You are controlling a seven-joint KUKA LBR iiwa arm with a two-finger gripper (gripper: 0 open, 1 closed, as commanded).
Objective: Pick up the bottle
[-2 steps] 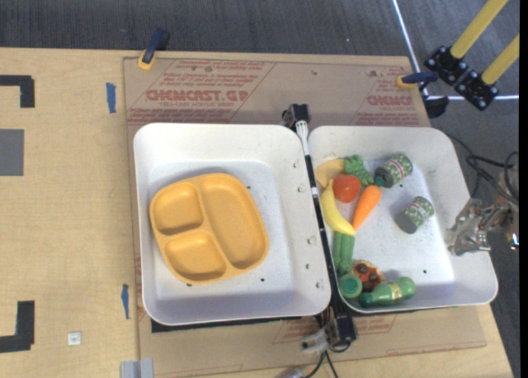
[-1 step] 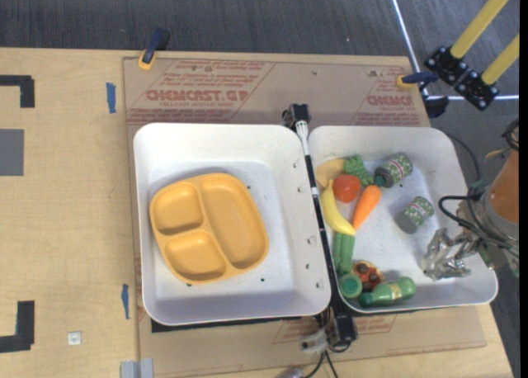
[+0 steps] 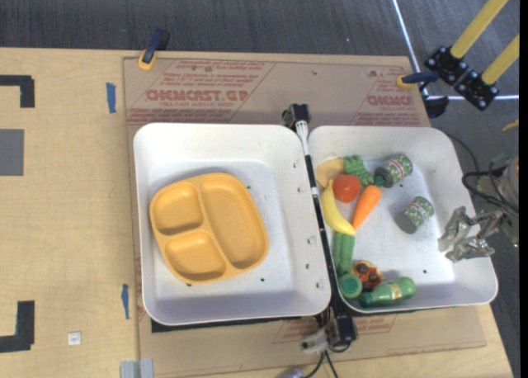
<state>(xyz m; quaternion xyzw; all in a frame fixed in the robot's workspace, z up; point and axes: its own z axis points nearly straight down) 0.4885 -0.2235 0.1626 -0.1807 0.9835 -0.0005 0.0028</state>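
1. Centrally, two shallow white plastic bins with rounded corners sit side by side on a flat brown cardboard sheet (image 3: 247, 87) printed with red lettering; the left bin (image 3: 157, 203) lies at mid-frame, the right bin (image 3: 462, 285) at right of centre.
2. Left bin: holds a glossy yellow-orange divided plate (image 3: 209, 225), oval, with three compartments.
3. Right bin, left side: a curved yellow banana (image 3: 333, 211), a round red tomato (image 3: 346, 188), a tapered orange carrot (image 3: 366, 205) and leafy green pieces lie clustered and touching.
4. Right bin, upper middle: two small cylindrical cans (image 3: 394, 170) (image 3: 417, 212) with green labels lie well apart from that cluster.
5. Bottle (image 3: 388, 291): green, smooth, lying on its side at the lower edge of the right bin, beside a green cap-like piece.
6. Gripper (image 3: 467, 236): bare metal, at the right bin's right rim, away from the bottle; its finger state cannot be told.
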